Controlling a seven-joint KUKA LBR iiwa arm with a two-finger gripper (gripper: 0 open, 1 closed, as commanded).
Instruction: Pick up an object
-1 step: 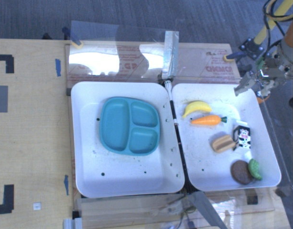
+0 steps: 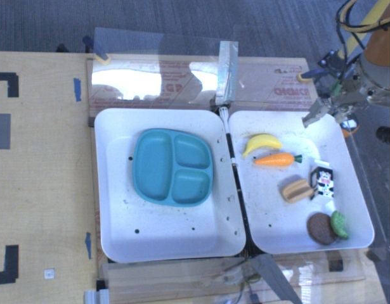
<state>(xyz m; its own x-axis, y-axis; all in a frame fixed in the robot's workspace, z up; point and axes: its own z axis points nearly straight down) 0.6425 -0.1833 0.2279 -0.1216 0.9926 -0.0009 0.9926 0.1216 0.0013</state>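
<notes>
Nearby, banana (image 2: 262, 144), carrot (image 2: 275, 160) and hotdog (image 2: 297, 190) lie free — claw (image 2: 326, 109) state unclear.

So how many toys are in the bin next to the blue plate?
6, all in the right bin: banana at the top, carrot under it, hot dog mid-bin, cow-print carton beside it, brown cookie and green piece bottom right.

Lighting over my bench is bright and even — shadows under objects are short and soft. Strong white glare sits on the clear panel (image 2: 156, 81) behind the left bin (image 2: 112, 227). Focus is slightly soft throughout; my arm (image 2: 366, 75) blurs near the right edge.
</notes>
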